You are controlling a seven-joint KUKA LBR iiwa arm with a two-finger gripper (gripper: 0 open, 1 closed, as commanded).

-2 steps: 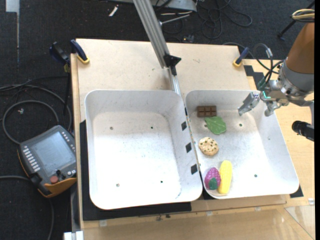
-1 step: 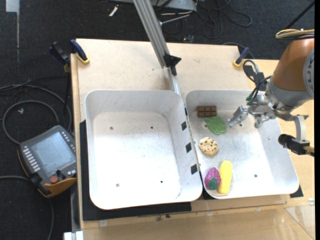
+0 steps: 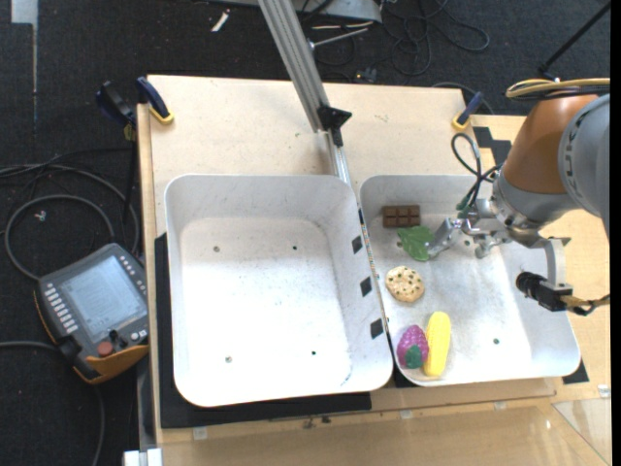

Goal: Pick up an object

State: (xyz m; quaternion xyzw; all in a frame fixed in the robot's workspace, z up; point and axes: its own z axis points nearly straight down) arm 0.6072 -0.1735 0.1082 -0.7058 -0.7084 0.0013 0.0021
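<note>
Camera view: the grey arm with its orange band is seen reaching in from the right over the right bin (image 3: 543,357), the end effector (image 3: 448,238) lowered close to the bin floor.

End effector: a metallic two-finger assembly; whether the fingers are spread or pressed together cannot be told, since the tips are partly lost against the green piece.

Task's thing: the green leafy toy (image 3: 417,242), judged the likeliest target, is found immediately left of the end effector, touching or all but touching its tip. No object is shown held between the fingers.

Key relation: the green piece lies directly along the end effector's reach, toward the bin divider; its long axis is judged to run roughly in line with the fingers, slightly slanted.

Other objects: a brown segmented chocolate bar (image 3: 400,216) is placed up and to the left of the end effector; a round speckled cookie (image 3: 405,283) below and to the left; a yellow corn cob (image 3: 438,343) and a pink-and-green berry (image 3: 412,346), side by side and touching, well below.

Materials: matte plastic toys, smooth white bin walls, a pale speckled surface (image 3: 252,124).

Left bin (image 3: 184,202): set well left of the end effector.
</note>
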